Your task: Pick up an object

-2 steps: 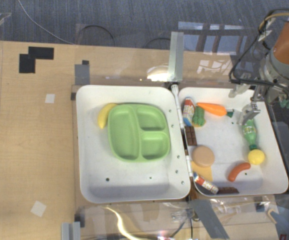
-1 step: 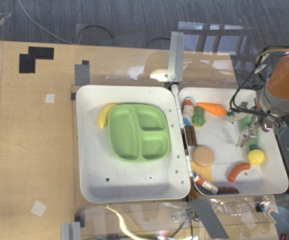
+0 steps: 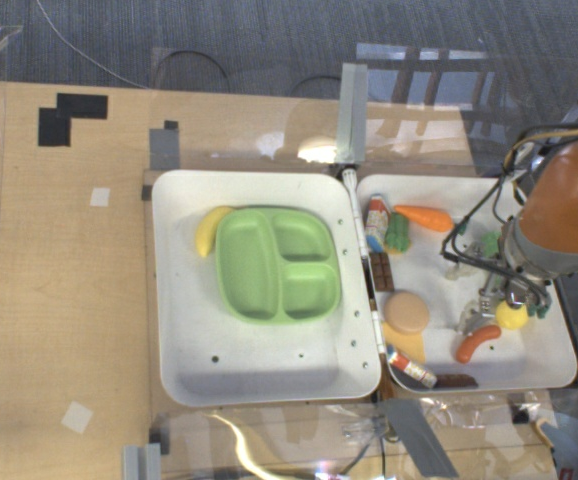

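Observation:
My gripper hangs low over the right side of the right bin, under the arm's orange band. A small yellow ball lies right against its lower right side. An orange-red sausage lies just below it. Whether anything is gripped cannot be made out. Further left in this bin are a tan round bun, a yellow wedge, a carrot, a green piece, a small bottle and a brown bar.
The left bin holds a green divided plate with a banana at its left. A tube and a dark bar lie at the right bin's front edge. Cables loop off the wrist.

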Controlling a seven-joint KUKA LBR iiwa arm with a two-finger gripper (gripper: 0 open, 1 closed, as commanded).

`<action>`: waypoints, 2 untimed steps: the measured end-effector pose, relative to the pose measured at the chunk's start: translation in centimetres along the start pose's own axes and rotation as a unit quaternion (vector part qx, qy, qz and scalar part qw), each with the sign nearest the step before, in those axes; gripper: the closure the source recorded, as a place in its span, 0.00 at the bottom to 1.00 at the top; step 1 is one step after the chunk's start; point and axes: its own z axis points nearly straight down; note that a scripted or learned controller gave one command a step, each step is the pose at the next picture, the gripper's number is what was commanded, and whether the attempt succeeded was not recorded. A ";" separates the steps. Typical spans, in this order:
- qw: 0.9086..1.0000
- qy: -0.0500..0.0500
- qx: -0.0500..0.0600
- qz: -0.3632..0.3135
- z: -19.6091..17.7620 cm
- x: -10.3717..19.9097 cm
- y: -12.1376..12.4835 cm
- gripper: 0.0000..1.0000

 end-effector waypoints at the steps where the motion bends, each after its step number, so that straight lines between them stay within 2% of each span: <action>1: 1.000 0.000 -0.002 -0.009 0.2 -6.8 6.4 0.00; 2: 0.997 0.010 -0.003 -0.071 0.3 -9.7 1.9 0.00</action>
